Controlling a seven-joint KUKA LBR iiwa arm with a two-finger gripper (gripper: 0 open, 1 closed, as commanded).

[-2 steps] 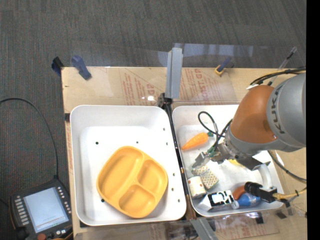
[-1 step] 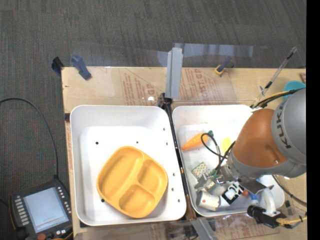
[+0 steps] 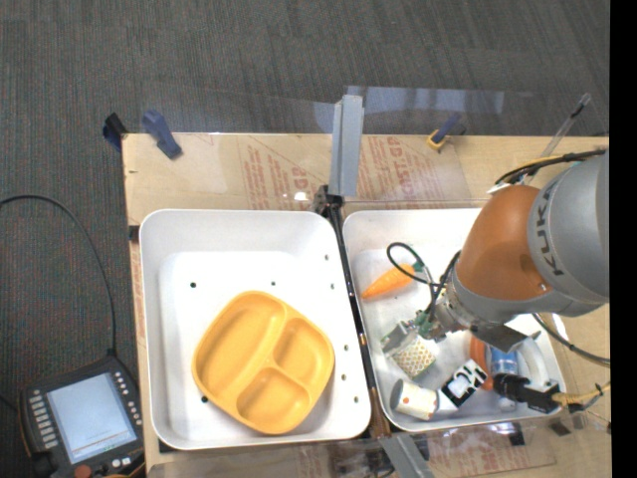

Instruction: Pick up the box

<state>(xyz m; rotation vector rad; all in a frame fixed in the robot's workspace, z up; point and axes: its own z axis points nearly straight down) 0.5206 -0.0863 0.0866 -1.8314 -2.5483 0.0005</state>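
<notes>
A small pale box (image 3: pixel 419 358) with a dotted pattern lies tilted in the middle of the right bin (image 3: pixel 370 229). My gripper (image 3: pixel 405 336) hangs from the grey and orange arm (image 3: pixel 508 257) and sits low in that bin, right at the box's upper left edge and touching or nearly touching it. The arm's bulk hides the bin's right middle part.
Around the box lie an orange carrot toy (image 3: pixel 386 284), a white cup on its side (image 3: pixel 414 399), a black-and-white item (image 3: pixel 463 382) and a blue item (image 3: pixel 504 364). The left bin (image 3: pixel 164 237) holds a yellow divided plate (image 3: pixel 263 360). A grey post (image 3: pixel 346 145) stands behind the bins.
</notes>
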